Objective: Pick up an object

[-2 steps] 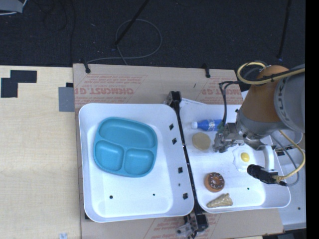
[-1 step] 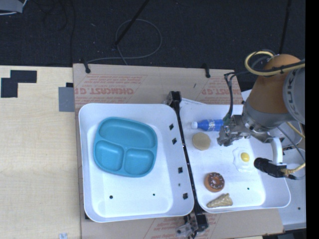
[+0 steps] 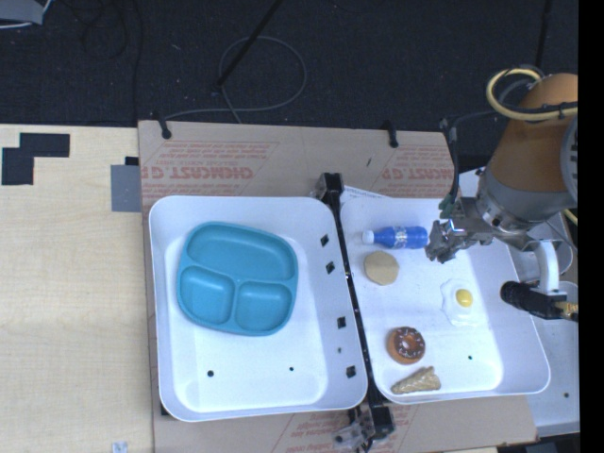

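The right bin [image 3: 491, 371] holds several small objects. A blue and white bottle [image 3: 396, 238] lies on its side near the bin's back. A round tan cookie [image 3: 381, 268] sits just in front of it. A fried egg [image 3: 461, 300] lies in the middle, a chocolate donut [image 3: 407, 344] further forward, and a tan wedge [image 3: 418, 381] at the front edge. My gripper [image 3: 442, 244] hangs over the right bin, just right of the bottle's end and behind the egg. Nothing shows between its fingers.
The left bin [image 3: 189, 366] bears a blue divided plate [image 3: 237, 277]. A black divider [image 3: 344, 300] runs between the two bins. The arm [image 3: 533, 159] reaches in from the right over the right bin's back corner. Cardboard lies under both bins.
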